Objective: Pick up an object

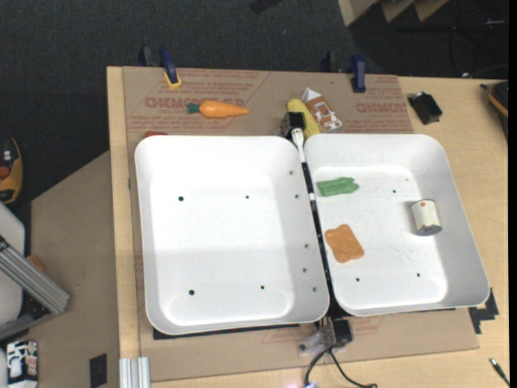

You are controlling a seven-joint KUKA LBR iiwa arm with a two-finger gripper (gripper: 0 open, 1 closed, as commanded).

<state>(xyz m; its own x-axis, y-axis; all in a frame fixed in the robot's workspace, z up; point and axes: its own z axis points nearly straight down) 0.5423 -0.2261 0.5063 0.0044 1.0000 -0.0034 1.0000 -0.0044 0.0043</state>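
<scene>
The right bin [452, 285] holds three objects. A green pea-pod-shaped piece [337, 187] lies near its upper left. An orange-brown flat piece [344, 243] lies lower, close to the divide between the bins. A small white cylinder with a red mark [425, 217] rests on its side toward the right wall. The left bin [161, 297] has bare white floor with small dark dots.
Behind the bins on the cardboard lie a toy carrot [219, 109], a yellow banana-like toy [303, 114] and a small brown-and-white packet [321, 113]. Blue clamps [170, 69] [357, 71] hold the board's far edge. A black block [425, 107] sits at the back right.
</scene>
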